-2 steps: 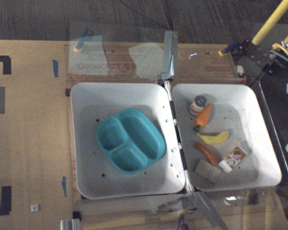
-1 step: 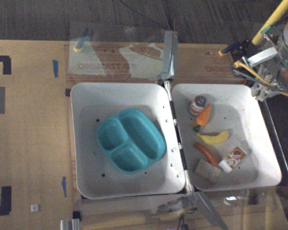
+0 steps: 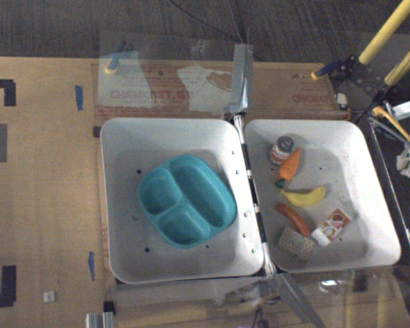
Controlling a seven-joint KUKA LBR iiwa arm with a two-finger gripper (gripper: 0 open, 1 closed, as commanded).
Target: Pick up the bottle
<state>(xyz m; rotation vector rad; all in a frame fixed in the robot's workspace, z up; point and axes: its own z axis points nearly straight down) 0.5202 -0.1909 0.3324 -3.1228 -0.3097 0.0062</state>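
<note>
A small bottle [image 3: 283, 149] with a grey cap and a red and white label stands in the far left corner of the right bin [image 3: 369, 183]. An orange carrot [image 3: 291, 164] leans against its near side. A yellow banana [image 3: 305, 197] lies just in front of the carrot.
Nearer in the right bin lie a red sausage [image 3: 292, 217], a brownish lump [image 3: 295, 243] and a red and white carton [image 3: 333, 225] with a white cap. A teal divided plate [image 3: 186, 200] lies in the left bin [image 3: 123, 149]. Yellow poles and black clamps [image 3: 369, 74] stand at the far right.
</note>
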